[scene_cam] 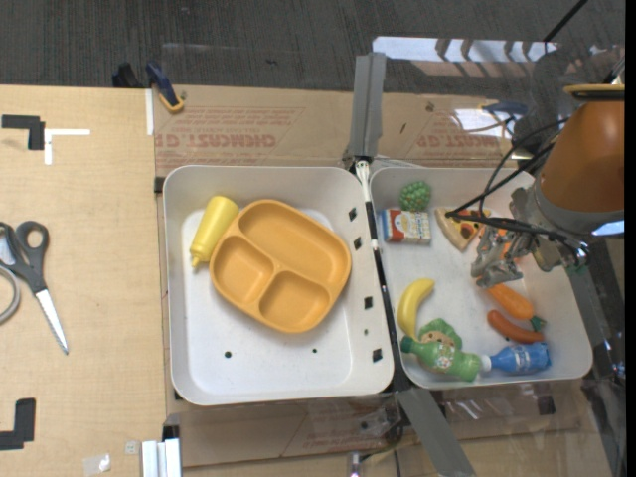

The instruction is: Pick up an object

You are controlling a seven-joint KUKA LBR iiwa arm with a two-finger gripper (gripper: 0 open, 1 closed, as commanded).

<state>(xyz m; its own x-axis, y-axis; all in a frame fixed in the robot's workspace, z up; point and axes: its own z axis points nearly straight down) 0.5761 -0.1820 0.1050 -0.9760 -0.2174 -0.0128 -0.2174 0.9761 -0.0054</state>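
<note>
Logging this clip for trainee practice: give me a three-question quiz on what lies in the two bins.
1. True or false: the tray lies in the left bin.
2. Which lies nearest the banana? A: scissors B: green toy C: yellow bottle
3. Fill in: the gripper hangs over the ____ bin.

Key: 1 true; 2 B; 3 right.

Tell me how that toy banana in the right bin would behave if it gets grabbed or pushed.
The banana looks like smooth, stiff plastic, so it could slip between fingers. Its curved shape lying flat suggests it would spin or slide rather than roll. It seems small and probably light.
</note>
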